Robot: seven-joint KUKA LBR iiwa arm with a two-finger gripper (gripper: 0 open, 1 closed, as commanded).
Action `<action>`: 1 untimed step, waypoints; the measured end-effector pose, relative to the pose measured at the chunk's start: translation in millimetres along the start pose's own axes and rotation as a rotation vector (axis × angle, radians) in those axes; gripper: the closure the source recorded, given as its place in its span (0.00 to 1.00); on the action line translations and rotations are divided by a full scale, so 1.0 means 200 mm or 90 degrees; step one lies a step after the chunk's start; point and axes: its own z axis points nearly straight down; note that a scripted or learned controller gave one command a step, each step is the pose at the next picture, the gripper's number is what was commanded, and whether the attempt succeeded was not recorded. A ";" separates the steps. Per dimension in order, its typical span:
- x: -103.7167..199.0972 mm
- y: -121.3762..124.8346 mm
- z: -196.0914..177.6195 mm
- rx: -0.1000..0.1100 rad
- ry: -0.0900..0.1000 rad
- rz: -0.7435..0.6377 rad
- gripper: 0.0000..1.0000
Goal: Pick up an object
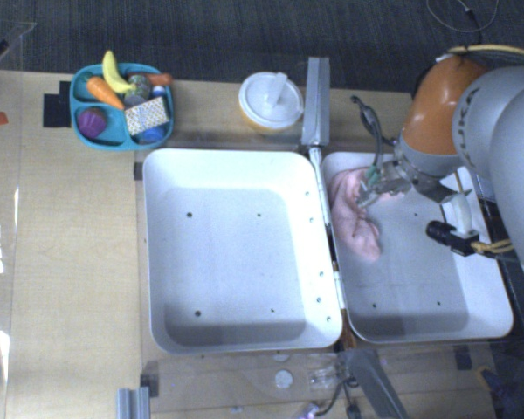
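A soft pink cloth-like object [354, 214] lies crumpled in the right bin [419, 308], against its left wall. My gripper [373, 184] comes down from the right over the cloth's upper right part. Its tips sit at the cloth's edge, touching or nearly touching it. The grey arm with the orange band [441, 103] hangs above the bin's back right corner.
The left bin [236, 251] sits beside the right one. Behind the bins stand a white lidded cup [271, 100] and a blue tray of toy food [122, 105]. A metal post [314, 103] rises between the bins at the back.
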 end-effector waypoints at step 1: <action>0.00 0.00 0.00 0.000 0.000 0.000 0.00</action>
